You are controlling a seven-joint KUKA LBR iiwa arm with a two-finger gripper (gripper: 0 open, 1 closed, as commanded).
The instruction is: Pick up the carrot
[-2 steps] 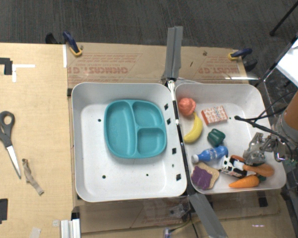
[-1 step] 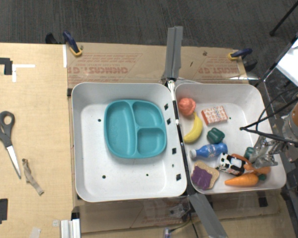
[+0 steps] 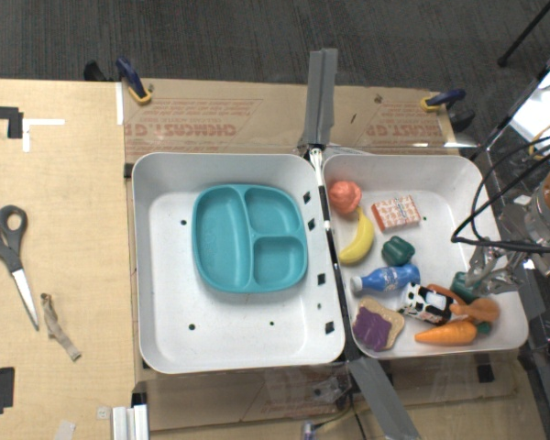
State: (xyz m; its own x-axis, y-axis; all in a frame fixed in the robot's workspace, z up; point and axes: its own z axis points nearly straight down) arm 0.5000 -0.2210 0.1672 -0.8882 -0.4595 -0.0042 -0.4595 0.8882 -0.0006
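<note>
A pair of scissors (image 3: 11,250) lies on the bare bench at the far left, well apart from everything else. The left bin (image 3: 156,273) holds a teal divided plate (image 3: 250,238). In the right bin (image 3: 440,165) a banana (image 3: 357,239), a blue bottle (image 3: 385,279) and a slice of toast with purple jam (image 3: 378,326) are seen, then a small black-and-white cow (image 3: 426,303), and the carrot (image 3: 447,334) itself — lying flat along the bin's near wall, its tip pointing left, with a second orange item (image 3: 477,310) just behind it.

For a clean pick, the fingers are best brought down across the carrot's thick middle, square to its length, kept clear of the cow and of the near wall so nothing else is pinched.

The gripper (image 3: 489,276) is seen at the bin's right edge, just above and to the right of the carrot — how wide it is spread cannot be told from this view, and nothing is seen held in it.
</note>
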